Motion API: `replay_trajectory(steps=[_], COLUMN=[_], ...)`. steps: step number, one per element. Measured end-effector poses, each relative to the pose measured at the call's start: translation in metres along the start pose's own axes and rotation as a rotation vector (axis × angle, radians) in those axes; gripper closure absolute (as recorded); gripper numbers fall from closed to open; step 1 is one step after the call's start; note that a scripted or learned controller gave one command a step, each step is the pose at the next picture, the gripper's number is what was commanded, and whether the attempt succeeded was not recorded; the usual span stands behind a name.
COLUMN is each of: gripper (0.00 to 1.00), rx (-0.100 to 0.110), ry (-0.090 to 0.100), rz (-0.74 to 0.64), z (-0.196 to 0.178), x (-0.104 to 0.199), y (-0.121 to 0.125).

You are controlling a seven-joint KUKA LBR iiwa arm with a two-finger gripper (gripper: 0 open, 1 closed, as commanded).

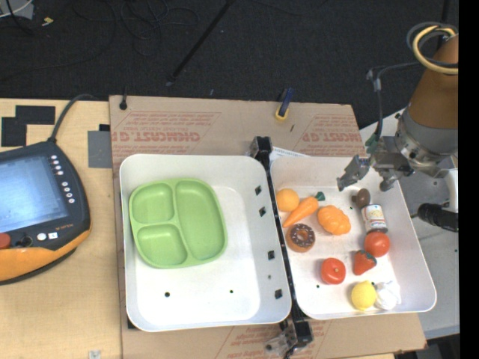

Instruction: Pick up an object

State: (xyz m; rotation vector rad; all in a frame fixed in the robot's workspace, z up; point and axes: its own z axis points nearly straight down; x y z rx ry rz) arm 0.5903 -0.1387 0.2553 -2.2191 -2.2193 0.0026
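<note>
The right bin (419, 275) holds several toy foods: an orange ball (287, 199), a carrot (301, 210), an orange fruit (334, 220), a chocolate donut (301, 236), two tomatoes (333, 270) (376, 243), a strawberry (364, 262), a lemon (363, 295), a small bottle (374, 217) and a small brown piece (361, 197). My gripper (368, 182) hangs over the bin's far right corner, just above the brown piece. Its fingers stand apart, open, with nothing between them.
The left bin (150, 298) holds a green divided plate (178, 223). A white lump (387, 296) lies beside the lemon. A teach pendant (37, 200) sits on the bench at far left. A black divider (273, 230) runs between the bins.
</note>
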Motion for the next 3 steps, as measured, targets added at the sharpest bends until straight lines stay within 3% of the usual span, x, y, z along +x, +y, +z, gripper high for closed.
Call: replay_trajectory(steps=[1,2,3], gripper=[1.0,1.0,1.0], rx=[0.001,-0.002,-0.002], ry=[0.001,0.003,0.003], rz=[-0.001,-0.009,-0.009], z=[-0.01,-0.04,-0.074], x=[-0.001,0.088,0.164], y=[0.0,-0.02,-0.065])
